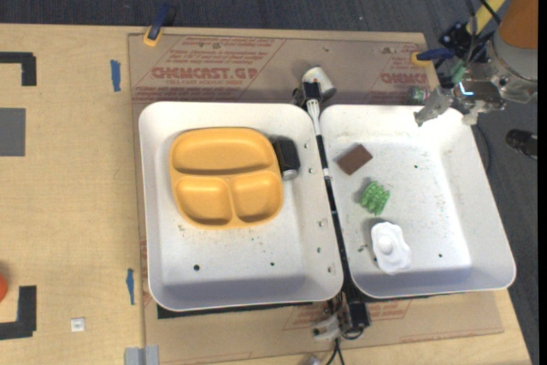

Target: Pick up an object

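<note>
You can't tell how the gripper [446, 105] is set at the right bin's [479, 184] one o'clock corner, so aim for the brown block [354, 158] at ten o'clock: likely stiff, light, best pinched across its flat sides.

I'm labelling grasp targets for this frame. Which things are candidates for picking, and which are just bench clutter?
Pick candidates:
yellow divided plate
black object
brown block
green object
white object

Just lying about:
yellow clamp
blue tape
white bins

The gripper sits over the right bin's far corner.
</note>
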Tool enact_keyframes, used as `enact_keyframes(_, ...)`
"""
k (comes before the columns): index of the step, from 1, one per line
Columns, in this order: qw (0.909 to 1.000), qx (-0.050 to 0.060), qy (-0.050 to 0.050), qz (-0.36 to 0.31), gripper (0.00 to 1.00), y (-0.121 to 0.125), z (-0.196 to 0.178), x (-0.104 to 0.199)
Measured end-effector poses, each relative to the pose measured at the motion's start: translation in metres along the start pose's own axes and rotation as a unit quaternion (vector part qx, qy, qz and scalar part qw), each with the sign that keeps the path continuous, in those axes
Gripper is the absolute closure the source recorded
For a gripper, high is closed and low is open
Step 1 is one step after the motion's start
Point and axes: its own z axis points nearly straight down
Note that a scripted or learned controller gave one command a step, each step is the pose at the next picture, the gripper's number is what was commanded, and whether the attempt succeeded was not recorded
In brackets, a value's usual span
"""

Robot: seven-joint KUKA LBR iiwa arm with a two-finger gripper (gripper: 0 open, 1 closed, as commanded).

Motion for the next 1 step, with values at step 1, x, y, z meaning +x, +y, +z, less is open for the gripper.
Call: enact_keyframes(1,0.9989,0.001,0.000,0.048,0.00,-0.0889,0.0590,0.0387)
